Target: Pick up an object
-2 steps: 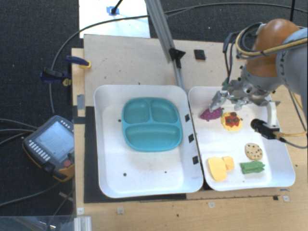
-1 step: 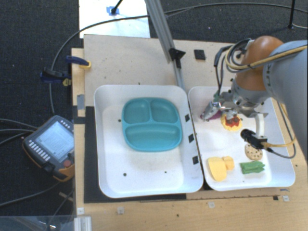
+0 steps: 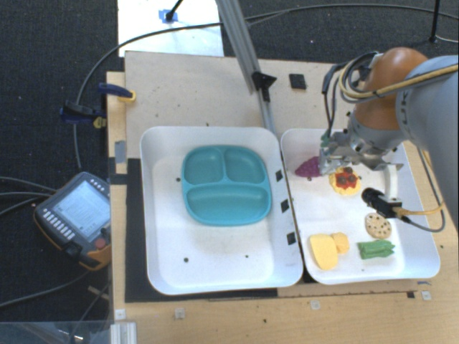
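Purple and small, the toy piece (image 3: 308, 168) lies in the right bin (image 3: 423, 264), close to that bin's left wall and in its far part. It looks like a bunch of grapes, but I cannot be sure. Its longer side runs roughly left to right in the camera view, slightly tilted.

The tool (image 3: 331, 162) is low over the bin, just beside this purple piece on its right side; from the tool, the piece lies to the left. If they touch I cannot tell, and if the tool is wide or narrow I also cannot tell, because the wrist covers it.

I judge the purple piece is the nearest candidate for the pick, so the coming move would need a short shift to the left.

Just right of the tool is a round yellow and red piece (image 3: 346, 181). Nearer to the camera lie a brown cookie (image 3: 377, 225), a yellow cheese piece (image 3: 326, 249) and a green piece (image 3: 376, 249). The left bin (image 3: 165, 264) holds a teal divided plate (image 3: 226, 185).
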Controlling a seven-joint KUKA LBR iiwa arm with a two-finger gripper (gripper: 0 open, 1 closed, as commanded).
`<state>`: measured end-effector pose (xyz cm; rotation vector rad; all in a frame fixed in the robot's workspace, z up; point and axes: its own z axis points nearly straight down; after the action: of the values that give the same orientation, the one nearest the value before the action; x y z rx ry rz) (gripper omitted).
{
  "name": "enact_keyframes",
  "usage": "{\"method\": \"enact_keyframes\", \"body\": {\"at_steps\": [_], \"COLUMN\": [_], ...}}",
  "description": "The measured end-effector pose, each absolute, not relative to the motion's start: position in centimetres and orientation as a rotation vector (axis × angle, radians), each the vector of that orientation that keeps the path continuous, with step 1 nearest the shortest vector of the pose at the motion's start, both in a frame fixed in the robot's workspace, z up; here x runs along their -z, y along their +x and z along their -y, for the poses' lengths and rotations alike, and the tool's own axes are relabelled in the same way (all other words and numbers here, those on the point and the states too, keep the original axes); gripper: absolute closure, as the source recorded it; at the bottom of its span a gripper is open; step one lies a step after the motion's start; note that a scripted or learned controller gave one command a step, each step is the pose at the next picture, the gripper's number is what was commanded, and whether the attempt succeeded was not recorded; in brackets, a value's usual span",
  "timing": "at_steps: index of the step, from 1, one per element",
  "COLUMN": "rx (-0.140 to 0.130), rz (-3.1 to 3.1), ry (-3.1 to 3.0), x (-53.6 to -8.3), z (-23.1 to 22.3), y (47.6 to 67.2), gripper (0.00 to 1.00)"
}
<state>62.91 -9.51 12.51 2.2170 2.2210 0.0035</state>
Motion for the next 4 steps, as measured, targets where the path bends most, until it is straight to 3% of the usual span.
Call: {"method": "enact_keyframes", "body": {"at_steps": [3,4], "rx": [-0.008,-0.003], "rz": [-2.223,-2.233], "ry": [2.211,2.211], "x": [-28.8,-27.1], "z": [9.8,4.1], "y": [64.2,63.5], "gripper": [1.0,1.0]}}
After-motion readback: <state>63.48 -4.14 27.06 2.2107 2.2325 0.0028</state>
